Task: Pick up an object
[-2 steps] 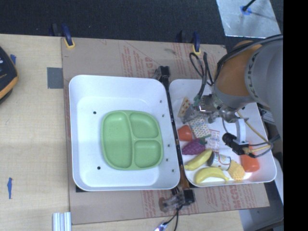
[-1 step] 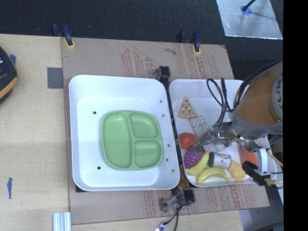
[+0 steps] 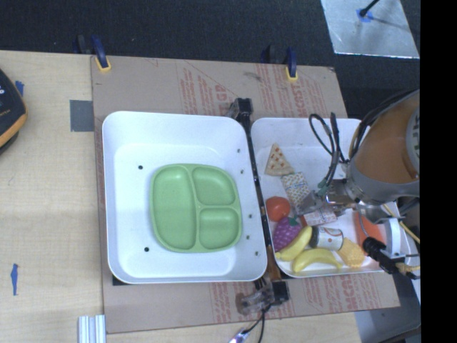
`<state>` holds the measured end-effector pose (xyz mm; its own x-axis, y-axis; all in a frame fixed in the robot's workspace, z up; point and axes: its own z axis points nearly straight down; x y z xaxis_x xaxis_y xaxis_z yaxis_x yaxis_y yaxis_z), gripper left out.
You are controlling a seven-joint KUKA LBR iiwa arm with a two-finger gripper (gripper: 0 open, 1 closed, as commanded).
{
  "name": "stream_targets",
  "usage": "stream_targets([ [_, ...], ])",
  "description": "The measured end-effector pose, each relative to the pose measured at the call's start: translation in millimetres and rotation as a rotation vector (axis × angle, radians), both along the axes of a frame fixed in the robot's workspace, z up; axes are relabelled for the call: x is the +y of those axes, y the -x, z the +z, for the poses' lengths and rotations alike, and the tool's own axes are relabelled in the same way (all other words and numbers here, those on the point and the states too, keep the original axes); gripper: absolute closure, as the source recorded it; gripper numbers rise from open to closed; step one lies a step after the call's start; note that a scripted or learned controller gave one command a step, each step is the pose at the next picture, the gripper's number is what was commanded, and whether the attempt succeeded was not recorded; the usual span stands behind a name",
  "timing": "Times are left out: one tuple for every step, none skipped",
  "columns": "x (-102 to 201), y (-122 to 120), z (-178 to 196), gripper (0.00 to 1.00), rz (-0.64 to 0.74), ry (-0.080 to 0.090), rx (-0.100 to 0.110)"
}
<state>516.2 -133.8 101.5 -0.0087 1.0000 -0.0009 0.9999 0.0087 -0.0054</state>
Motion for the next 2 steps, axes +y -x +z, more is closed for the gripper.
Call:
stream_targets([
  [81.6,-41.5,90.7,1.0,-0.003,-0.002,-0.003],
  [141.1,-31.2,102.5,1.0,-0.003,-0.001,-0.001],
])
